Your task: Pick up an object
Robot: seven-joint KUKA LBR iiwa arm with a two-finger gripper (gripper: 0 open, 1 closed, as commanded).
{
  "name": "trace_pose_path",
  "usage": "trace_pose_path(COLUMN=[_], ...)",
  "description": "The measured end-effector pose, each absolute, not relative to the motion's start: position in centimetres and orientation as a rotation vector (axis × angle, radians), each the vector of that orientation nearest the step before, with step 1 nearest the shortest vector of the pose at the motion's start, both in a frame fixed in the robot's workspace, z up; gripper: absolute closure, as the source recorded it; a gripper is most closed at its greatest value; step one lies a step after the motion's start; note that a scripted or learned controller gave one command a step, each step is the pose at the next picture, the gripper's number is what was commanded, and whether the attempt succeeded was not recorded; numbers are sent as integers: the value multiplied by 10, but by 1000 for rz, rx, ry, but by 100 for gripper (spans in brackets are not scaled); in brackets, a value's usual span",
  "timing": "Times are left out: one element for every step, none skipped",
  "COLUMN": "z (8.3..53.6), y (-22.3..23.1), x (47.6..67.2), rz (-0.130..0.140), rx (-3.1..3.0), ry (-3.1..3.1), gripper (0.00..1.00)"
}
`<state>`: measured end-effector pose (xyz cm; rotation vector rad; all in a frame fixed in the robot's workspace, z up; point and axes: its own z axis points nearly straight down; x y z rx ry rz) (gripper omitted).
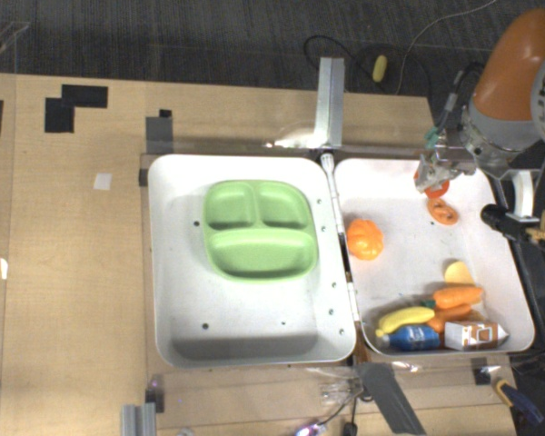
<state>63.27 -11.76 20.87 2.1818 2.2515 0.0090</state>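
My gripper (433, 178) hangs over the far part of the right bin (395, 184), raised above its floor. A small red object (437, 188) shows between the fingertips, and the gripper is shut on it. Just below it on the bin floor lies a small orange-red piece (444, 212). An orange pepper-like toy (364, 239) sits near the bin's left wall. At the near edge lie a yellow banana (404, 318), a blue bottle (414, 337), an orange carrot (458, 296), a yellow piece (457, 272) and a white carton (474, 335).
The left bin (177, 243) holds a green divided plate (259, 228). A metal post (331, 98) stands behind the divider between the bins. Cables and arm hardware (518, 216) crowd the right bin's right side.
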Motion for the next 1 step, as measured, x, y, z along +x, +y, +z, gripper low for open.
trace_pose_path(z=[211], y=[-35], x=[576], rz=[6], rx=[1969], ry=[2443], gripper=[100])
